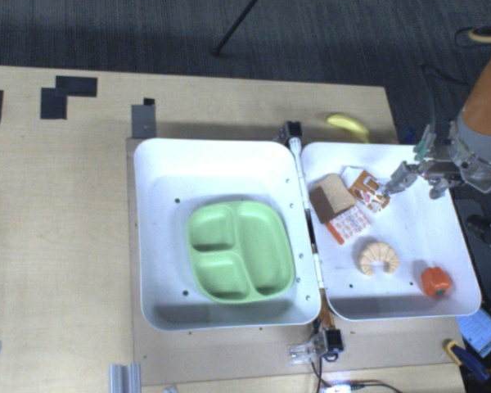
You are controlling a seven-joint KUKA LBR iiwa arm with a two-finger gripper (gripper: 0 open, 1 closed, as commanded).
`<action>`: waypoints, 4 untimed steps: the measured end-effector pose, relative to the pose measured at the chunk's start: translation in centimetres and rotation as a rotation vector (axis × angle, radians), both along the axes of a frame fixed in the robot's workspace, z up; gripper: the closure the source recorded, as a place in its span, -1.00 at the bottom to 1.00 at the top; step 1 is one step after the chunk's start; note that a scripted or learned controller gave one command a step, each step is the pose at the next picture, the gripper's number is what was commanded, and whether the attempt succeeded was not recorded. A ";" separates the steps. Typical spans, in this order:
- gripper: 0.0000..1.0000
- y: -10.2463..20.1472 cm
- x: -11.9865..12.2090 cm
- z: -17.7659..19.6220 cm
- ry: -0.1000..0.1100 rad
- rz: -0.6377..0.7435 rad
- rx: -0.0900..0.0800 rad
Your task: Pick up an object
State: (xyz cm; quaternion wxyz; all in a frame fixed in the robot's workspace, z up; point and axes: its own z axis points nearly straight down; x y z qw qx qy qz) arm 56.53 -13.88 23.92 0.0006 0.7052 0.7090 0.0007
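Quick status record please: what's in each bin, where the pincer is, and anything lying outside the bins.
left bin: green divided tray, lying flat
right bin: brown block on an orange-and-white packet, croissant, small orange-red object
pincer: over the right bin's upper right part, nothing seen between its fingers
arm: reaching in from the right
outside bins: banana on the bench behind the right bin

Counter [57,244]: pale wood look, matt. Both bins, left [155,219] & right [458,252]: white plastic, smooth, slight sheen. Divided tray [239,250]: green plastic, glossy. Packet [356,207] at 12 o'clock of right bin: printed paper/card. Tool [417,178]: grey metal look.
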 end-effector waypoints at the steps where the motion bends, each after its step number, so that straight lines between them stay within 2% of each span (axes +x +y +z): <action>1: -1.00 -2.6 4.4 -14.7 0.004 -0.003 0.001; 2: -1.00 1.9 2.3 -15.3 -0.003 -0.001 0.000; 3: 1.00 1.9 2.5 -14.1 -0.009 0.000 -0.001; 4: 1.00 12.8 7.8 -5.3 -0.004 0.002 0.002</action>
